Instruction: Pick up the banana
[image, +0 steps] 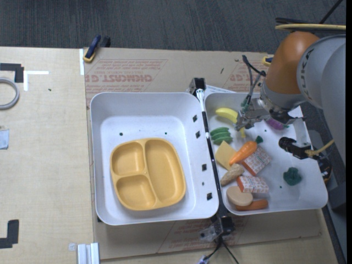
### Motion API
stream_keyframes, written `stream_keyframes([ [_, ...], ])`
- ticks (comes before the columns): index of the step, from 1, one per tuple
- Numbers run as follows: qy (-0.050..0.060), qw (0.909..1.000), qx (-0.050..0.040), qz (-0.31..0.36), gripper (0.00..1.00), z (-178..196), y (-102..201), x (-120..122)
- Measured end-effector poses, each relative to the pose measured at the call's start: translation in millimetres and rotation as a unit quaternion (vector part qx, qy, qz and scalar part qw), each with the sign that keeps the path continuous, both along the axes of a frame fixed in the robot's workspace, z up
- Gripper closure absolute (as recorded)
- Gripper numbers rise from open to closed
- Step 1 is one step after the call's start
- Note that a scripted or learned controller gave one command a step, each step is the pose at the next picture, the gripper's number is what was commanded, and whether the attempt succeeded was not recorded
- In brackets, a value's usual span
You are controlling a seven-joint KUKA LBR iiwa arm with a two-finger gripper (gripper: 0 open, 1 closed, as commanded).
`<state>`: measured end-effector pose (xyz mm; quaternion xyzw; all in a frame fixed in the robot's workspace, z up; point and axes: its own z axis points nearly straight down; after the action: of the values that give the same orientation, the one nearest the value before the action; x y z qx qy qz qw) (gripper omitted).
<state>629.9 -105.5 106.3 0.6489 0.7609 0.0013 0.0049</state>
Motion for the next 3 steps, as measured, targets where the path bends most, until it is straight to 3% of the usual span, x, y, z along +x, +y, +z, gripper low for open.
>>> stream_keyframes([
  [1,0.0,1.0,-0.0001,0.0,0.0,0.0,-0.1,0.0],
  [2,-0.003,0.9996,0.0004,-0.028,0.0,-7.8,-1.9,-2.9],
  [3,-0.001,0.9996,0.0007,-0.028,1.0,0.0,-2.0,-4.2],
])
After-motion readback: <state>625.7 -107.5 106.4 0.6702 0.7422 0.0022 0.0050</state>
